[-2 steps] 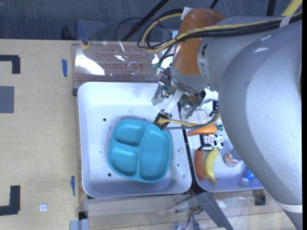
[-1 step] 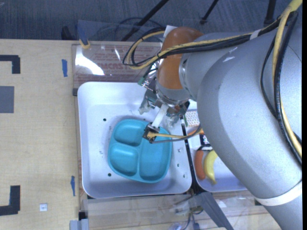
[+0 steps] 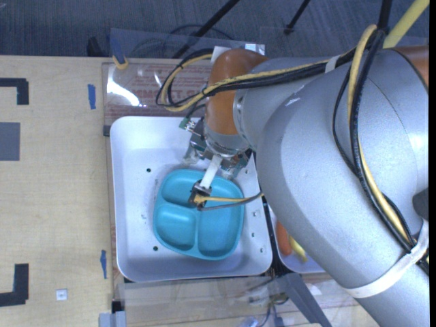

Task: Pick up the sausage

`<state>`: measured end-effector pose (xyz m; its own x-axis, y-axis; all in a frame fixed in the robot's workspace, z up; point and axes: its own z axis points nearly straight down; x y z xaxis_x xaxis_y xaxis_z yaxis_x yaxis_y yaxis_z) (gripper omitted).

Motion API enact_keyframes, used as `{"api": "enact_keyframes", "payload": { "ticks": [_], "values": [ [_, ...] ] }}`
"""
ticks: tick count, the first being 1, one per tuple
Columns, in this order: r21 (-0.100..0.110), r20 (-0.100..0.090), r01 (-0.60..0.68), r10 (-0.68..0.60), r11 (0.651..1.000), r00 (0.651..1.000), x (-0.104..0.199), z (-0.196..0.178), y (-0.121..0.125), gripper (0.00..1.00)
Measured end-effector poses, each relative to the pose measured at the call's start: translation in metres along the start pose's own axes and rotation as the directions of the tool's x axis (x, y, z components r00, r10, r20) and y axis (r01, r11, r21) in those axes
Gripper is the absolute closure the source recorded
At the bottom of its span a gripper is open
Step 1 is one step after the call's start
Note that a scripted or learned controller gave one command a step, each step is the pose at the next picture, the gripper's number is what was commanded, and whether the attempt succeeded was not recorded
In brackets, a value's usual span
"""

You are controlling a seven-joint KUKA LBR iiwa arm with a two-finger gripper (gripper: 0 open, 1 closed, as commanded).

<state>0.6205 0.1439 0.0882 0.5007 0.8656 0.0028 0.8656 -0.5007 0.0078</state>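
Observation:
A small orange-red rounded thing (image 3: 283, 240), possibly the sausage, peeks out from under the arm at the left edge of the right bin, with a yellow bit (image 3: 299, 252) beside it. The arm hides most of that bin. My gripper (image 3: 216, 159) hangs low over the left bin (image 3: 129, 182), at the far edge of a blue divided plate (image 3: 197, 227). Nothing shows held in the gripper.
The blue plate has three compartments and lies in the middle of the left bin. The big grey arm covers the right side of the view. Cables loop behind the left bin, and bare wooden bench stretches to the left.

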Motion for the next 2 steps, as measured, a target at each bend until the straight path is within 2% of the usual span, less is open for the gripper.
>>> {"api": "enact_keyframes", "payload": {
  "ticks": [1, 2],
  "values": [
    [-0.001, -0.002, 0.001, -0.001, 1.0, 1.0, 0.001, -0.011, 0.001, 1.0],
    [0.005, -0.001, -0.145, 0.145, 0.989, 0.989, 0.081, 0.0, 0.007, 1.0]
  ]
}}
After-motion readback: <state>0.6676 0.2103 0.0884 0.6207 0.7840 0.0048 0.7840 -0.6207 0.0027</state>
